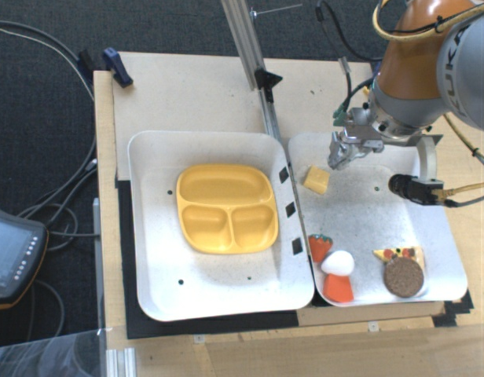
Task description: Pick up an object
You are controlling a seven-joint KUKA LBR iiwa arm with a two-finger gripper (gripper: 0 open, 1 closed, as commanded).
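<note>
Hanging over the far end of the right bin point(430, 210), the gripper point(341, 157) sits up and to the right of the cheese cube point(317, 180), near it but not touching as far as I can see; honestly I cannot tell how the pincer is set, it's just a blur of metal from this angle, and nothing shows between its tips, so I'd call it empty-handed for now; the cheese cube is the nearest pick, lying just beside the wall this bin shares with the left bin point(148, 210); that's where I'd expect trouble, because a small block that close to a wall could get nudged against it or tipped instead of gripped, and if the descent is a bit off the tips may come down on top of it or close on air; the other candidates are all at the near end, well apart from the pincer: a strawberry point(320, 246), a white egg point(338, 263) touching an orange carrot piece point(339, 287), a pizza slice point(399, 253) and a brown cookie point(404, 277); those are bunched up, so going for one risks dragging a neighbour along; the yellow tray point(226, 207) sits alone in the left bin, and looks too wide and flat for an easy pinch anyway.
</note>
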